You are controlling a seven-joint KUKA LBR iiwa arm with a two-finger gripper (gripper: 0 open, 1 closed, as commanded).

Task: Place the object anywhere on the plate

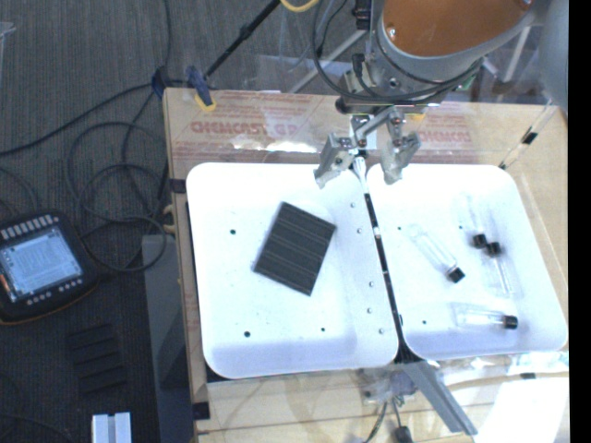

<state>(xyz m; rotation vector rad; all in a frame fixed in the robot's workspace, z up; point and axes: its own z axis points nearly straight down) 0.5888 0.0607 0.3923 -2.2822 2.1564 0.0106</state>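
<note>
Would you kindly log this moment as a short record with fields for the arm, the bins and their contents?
arm: grey KUKA arm with orange band, reaching in over the far edge of the bins
gripper: two-finger gripper, fingers spread, nothing between them, above the seam between the bins
left bin: shallow white bin holding a dark ribbed rectangular plate, lying flat and skewed
right bin: shallow white bin holding several clear tubes with black caps, scattered
task state: no tube on the plate yet
</note>
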